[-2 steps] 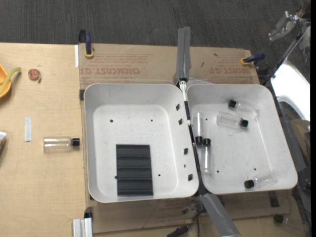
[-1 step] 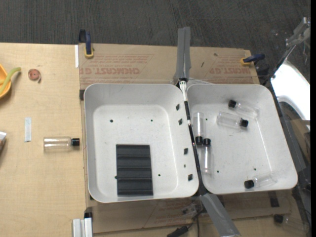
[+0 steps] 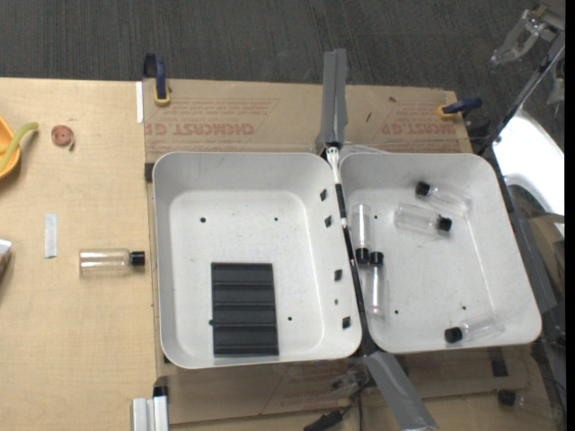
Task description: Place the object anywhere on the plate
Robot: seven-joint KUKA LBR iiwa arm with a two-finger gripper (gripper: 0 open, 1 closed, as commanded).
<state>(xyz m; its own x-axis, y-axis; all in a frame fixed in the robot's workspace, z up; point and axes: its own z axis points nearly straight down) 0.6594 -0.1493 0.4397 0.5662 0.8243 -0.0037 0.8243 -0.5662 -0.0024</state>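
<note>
Five clear plastic vials with black caps (image 3: 424,220) lie in the right white bin (image 3: 503,241); the ridged black rectangular plate (image 3: 243,309) lies in the left white bin (image 3: 180,241). Pincer state cannot be determined.

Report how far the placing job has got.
Done: nothing yet. The black plate in the left bin has nothing on it. In hand: nothing seen being carried. The clear vials lie in the right bin, about five of them, one near its front edge. Left: pick one vial, carry it across and set it on the plate.
</note>
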